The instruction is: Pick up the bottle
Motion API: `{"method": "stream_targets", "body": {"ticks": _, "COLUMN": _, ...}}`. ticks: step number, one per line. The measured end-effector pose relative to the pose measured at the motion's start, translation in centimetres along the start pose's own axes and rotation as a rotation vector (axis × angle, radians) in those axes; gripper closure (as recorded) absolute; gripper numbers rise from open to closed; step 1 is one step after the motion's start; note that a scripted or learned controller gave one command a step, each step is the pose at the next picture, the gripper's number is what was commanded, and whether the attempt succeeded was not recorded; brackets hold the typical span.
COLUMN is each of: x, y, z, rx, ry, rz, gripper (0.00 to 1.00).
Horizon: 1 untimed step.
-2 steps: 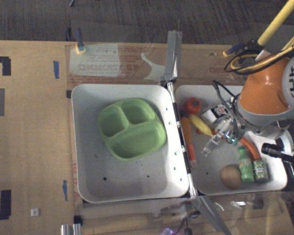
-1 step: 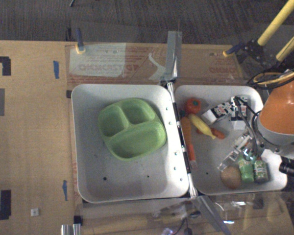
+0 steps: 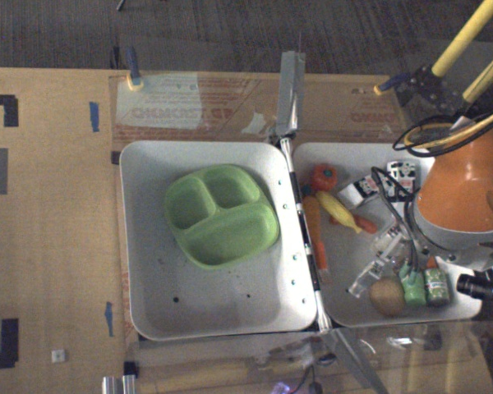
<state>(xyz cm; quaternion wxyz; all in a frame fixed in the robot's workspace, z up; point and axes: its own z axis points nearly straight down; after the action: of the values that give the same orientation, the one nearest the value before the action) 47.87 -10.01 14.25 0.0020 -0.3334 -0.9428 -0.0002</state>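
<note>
In the right bin (image 3: 345,306), the arm's orange band (image 3: 464,191) hangs over the far right side. My gripper (image 3: 392,243) reaches down and to the left from under it, over the bin's middle. A clear, pale bottle-like object (image 3: 366,279) lies aslant just below the gripper, its upper end at the gripper's tip. Two small green containers (image 3: 412,290) (image 3: 435,286) stand side by side at the bin's front right, beside a brown potato-like ball (image 3: 386,297). Whether the gripper touches the clear object is unclear.
An orange carrot (image 3: 315,232), a yellow banana (image 3: 338,210), a red-orange tomato (image 3: 324,176) and a small black-and-white box (image 3: 368,186) lie in the right bin's left and back. The left bin (image 3: 148,302) holds a green divided plate (image 3: 220,213). Black cables (image 3: 394,191) hang by the arm.
</note>
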Motion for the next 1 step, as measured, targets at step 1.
{"method": "stream_targets", "body": {"ticks": 1, "x": -8.55, "y": 3.54, "z": 4.60, "rx": -0.002, "ry": -0.006, "rz": 0.041, "gripper": 0.00}}
